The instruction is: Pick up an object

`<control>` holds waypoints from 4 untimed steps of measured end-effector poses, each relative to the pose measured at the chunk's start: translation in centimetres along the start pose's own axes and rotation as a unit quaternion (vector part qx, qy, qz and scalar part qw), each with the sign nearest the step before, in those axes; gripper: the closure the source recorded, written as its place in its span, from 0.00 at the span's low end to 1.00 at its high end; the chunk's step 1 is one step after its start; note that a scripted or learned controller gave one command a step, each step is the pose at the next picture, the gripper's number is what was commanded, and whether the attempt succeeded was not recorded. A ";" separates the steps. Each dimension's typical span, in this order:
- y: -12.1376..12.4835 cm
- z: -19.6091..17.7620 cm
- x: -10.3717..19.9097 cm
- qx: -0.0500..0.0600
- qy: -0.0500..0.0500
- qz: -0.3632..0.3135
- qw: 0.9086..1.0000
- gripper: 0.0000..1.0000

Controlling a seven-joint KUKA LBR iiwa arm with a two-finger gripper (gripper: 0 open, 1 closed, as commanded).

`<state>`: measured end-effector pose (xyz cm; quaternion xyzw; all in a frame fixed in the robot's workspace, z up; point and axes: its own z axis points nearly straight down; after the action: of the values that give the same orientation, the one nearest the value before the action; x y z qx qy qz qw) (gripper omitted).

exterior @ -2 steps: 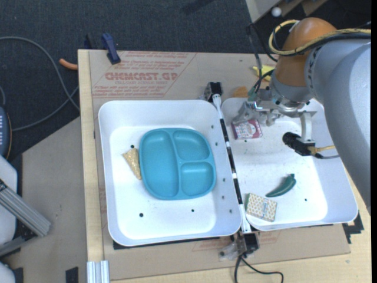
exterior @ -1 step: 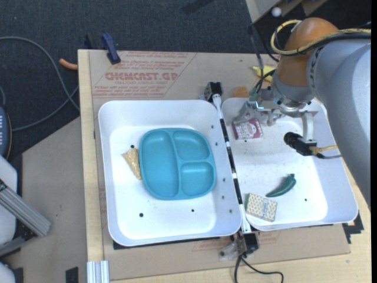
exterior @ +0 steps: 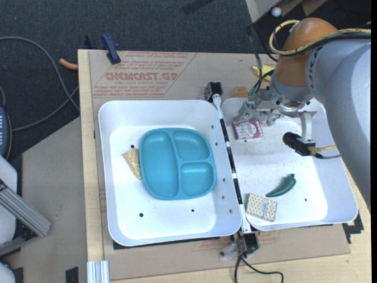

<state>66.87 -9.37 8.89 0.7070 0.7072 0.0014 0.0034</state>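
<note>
The gripper (exterior: 254, 112) hangs low at the far left corner of the right bin (exterior: 330, 214), close against the divider; whether it is open or closed cannot be told. Just below it lies a small pink packet (exterior: 247, 130). Nearer the bin's front sit a green pepper (exterior: 281, 186) and a patterned packet (exterior: 261, 207) against the front left rim, with bare floor between them.

We take this for a robotics lab: a wooden tabletop (exterior: 88, 158) with two white bins (exterior: 112, 122), loose cables (exterior: 35, 58) over dark carpet (exterior: 147, 10), aluminium framing (exterior: 23, 214) at left.
</note>
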 end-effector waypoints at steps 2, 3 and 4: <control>0.2 -1.1 -0.3 -0.004 0.000 -0.001 1.000 1.00; 0.2 -1.1 -0.2 -0.003 0.000 -0.001 1.000 0.00; 0.1 -0.1 -0.1 -0.001 0.001 -0.001 1.000 0.00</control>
<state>66.93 -9.49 8.95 0.7065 0.7077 0.0026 0.0032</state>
